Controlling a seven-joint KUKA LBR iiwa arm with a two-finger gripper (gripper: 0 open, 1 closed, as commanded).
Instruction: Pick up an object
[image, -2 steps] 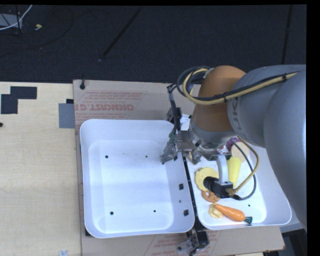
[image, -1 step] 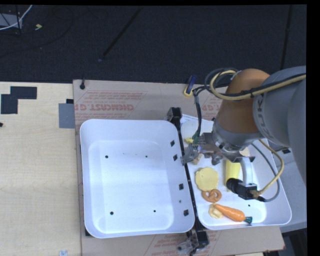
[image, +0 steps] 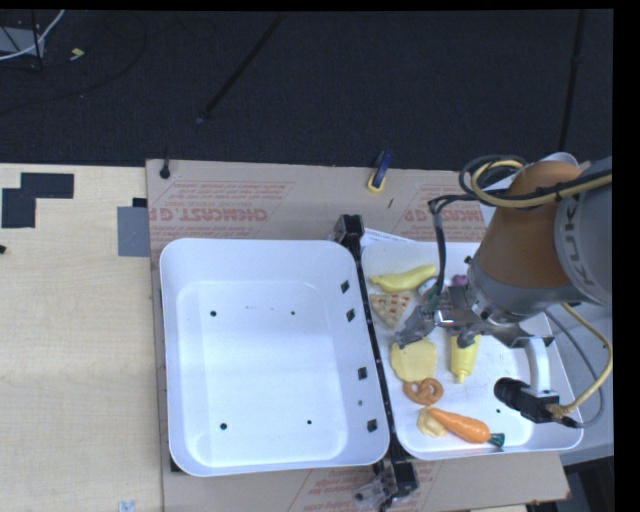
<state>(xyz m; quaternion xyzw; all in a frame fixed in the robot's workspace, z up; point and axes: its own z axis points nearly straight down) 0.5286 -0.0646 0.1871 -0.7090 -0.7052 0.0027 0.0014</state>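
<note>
The right bin (image: 560, 440) contains a banana (image: 403, 277), waffle (image: 389, 305), pretzel (image: 424, 390) and carrot (image: 463, 425). The gripper (image: 428, 315) sits at the waffle's 3 o'clock; finger state indeterminable. The carrot is orange, green-tipped.

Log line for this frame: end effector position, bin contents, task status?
end effector: low in right white bin, by waffle-like piece | nearby: yellow banana, orange carrot | task: no pick seen

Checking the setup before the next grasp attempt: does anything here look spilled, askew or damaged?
Nothing stands out. The toy foods, banana, carrot and pretzel among them, lie loosely inside the right bin, and the gripper hangs over them.
</note>
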